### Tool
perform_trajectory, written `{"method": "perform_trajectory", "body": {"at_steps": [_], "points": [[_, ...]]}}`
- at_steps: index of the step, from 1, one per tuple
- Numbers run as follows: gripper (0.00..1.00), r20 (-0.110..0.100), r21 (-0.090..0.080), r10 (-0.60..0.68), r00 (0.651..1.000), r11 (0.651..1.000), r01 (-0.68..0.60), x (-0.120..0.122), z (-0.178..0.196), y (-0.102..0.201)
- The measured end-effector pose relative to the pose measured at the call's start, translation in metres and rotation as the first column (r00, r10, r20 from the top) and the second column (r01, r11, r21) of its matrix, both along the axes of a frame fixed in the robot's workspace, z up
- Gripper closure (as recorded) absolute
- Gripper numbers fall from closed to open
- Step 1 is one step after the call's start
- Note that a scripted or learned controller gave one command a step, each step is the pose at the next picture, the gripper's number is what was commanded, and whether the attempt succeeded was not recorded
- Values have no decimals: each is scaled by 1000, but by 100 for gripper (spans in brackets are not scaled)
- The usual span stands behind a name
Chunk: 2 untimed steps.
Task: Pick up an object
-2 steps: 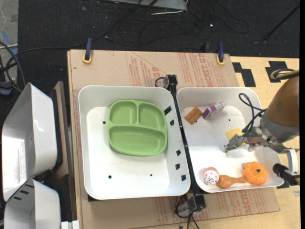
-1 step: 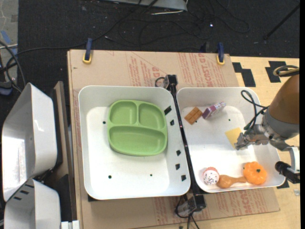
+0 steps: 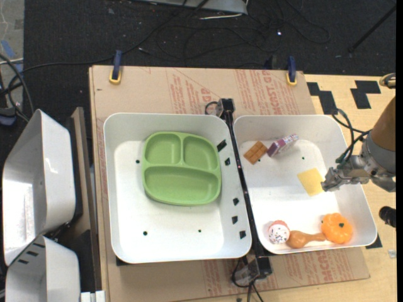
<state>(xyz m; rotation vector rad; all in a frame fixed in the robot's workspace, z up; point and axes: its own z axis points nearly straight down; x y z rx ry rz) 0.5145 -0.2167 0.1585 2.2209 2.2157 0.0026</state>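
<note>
- Two risks show: the gripper (image 3: 329, 182), its grasp state impossible to tell, sits beside the yellow block (image 3: 310, 181) and may nudge it.
- Bin wall (image 3: 360, 187) nearby could snag it.

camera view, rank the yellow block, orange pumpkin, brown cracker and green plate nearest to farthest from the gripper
From the gripper:
1. Yellow block, right beside it in the right bin.
2. Orange pumpkin, at that bin's near right corner.
3. Brown cracker, at its far left.
4. Green plate, in the left bin.
</note>
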Motion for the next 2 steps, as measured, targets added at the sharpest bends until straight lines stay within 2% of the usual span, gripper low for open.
{"method": "perform_trajectory", "body": {"at_steps": [1, 2], "points": [[100, 1, -1, 6, 1000, 1000, -6, 7, 45, 4], [100, 3, -1, 7, 1000, 1000, -7, 5, 108, 7]]}}
